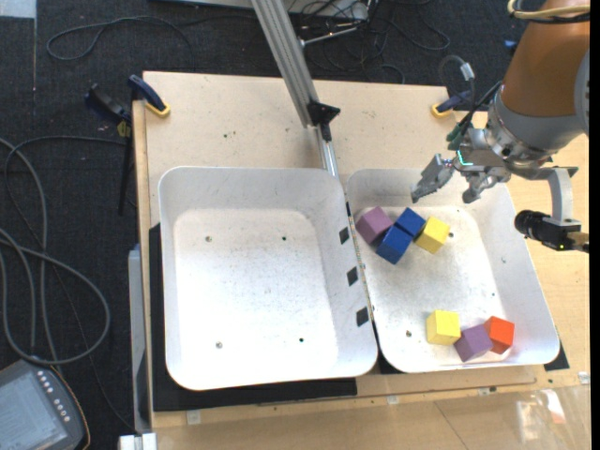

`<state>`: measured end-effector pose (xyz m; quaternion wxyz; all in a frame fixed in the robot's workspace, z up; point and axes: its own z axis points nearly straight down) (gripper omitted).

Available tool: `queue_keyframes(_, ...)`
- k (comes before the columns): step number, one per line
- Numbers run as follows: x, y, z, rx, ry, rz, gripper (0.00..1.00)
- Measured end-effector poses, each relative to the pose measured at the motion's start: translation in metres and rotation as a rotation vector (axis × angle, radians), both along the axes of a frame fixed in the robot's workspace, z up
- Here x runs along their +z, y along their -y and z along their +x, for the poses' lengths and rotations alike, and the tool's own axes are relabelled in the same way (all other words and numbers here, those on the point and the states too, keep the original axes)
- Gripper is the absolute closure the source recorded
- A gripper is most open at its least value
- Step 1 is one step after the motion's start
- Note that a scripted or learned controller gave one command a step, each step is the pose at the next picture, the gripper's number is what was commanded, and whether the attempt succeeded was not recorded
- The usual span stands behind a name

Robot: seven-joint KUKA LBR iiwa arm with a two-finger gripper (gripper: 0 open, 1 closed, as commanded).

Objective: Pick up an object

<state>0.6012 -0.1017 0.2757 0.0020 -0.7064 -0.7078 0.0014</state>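
Your pale particle-board bench (244,120) carries two shallow white plastic bins side by side. The left white bin (187,195) has only dark specks on its floor; the right white bin (525,289) holds every block. The grey arm with the orange band (548,54) reaches in from the right, and its two-finger end effector (453,182) hangs over the far part of the right bin with fingers spread open, nothing between them.

Candidates, in two clusters. Near the divider: a purple cube (373,223), two blue cubes (401,233) touching each other, and a small yellow cube (432,235) against them. At the near edge: a yellow cube (443,326), a second purple block (472,341) and an orange-red cube (502,333), packed tight by the bin wall.

The step looks like approach, no grasp yet. Your best pick is likely the small yellow cube: closest under the end effector and exposed on its right side. Line the fingers up across its two free faces, not along the side touching the blue cubes, or one finger will probably land on a neighbour. Come down straight and centred, then close. Avoid the near cluster; the wall and tight packing would likely block a finger.
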Motion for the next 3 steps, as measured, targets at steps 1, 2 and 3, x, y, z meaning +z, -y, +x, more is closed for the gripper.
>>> queue_keyframes(1,0.002,0.000,0.001,-0.001,0.005,-0.001,0.00)
queue_keyframes(2,-0.046,-0.006,0.006,0.000,0.000,-0.001,0.00)
queue_keyframes(3,-0.095,0.001,0.010,-0.003,0.000,-0.001,0.00)
